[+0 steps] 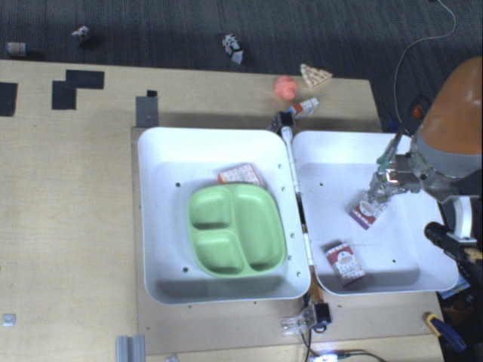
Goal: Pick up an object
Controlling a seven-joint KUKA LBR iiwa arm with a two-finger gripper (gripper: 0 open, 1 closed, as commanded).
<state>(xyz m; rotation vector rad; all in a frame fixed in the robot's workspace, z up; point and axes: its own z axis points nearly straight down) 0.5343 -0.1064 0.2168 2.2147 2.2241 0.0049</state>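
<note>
The small red-and-white packet (pixel 364 215) I am after lies in the right bin (pixel 332 153), toward its right edge, and my gripper (pixel 375 201) stands directly over it with the tips at the packet's upper end; whether the fingers have closed on it I cannot tell. I would confirm a firm pinch across its narrow width before lifting straight up. A second packet (pixel 345 262) lies near the front edge, and a green divided tray (pixel 236 230) sits in the left bin (pixel 162 202).

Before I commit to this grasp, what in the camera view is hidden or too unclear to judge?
- Gripper over the upper red packet: too blurred and small to tell grip or contact.
- Red packet in the left bin: partly covered by the green divided tray.
- Printing on the lower red packet: too small to read.
</note>
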